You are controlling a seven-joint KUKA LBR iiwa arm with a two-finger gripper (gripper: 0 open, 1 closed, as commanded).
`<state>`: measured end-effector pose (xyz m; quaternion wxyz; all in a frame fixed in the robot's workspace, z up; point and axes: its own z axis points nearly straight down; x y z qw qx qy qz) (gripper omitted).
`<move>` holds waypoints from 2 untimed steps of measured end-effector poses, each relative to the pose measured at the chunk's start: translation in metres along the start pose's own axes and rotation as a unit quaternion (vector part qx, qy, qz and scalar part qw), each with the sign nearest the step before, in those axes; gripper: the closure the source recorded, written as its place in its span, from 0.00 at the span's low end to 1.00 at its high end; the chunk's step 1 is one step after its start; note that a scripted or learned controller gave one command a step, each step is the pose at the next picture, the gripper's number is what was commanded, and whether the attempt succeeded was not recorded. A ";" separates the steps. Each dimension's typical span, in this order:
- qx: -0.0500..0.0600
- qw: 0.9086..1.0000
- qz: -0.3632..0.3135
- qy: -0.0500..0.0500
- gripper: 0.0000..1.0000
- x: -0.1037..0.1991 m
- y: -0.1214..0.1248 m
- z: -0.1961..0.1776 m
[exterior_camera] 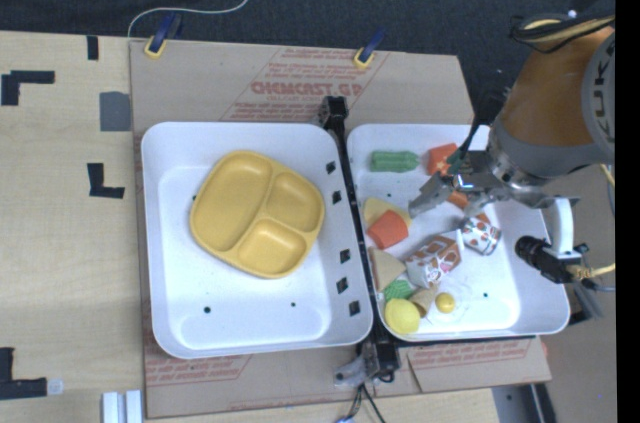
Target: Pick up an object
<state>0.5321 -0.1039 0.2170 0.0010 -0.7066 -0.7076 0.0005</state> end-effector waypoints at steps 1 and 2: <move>-0.003 1.000 0.003 -0.002 0.00 -0.126 0.070 0.138; -0.004 1.000 -0.002 -0.001 0.00 -0.097 0.125 0.131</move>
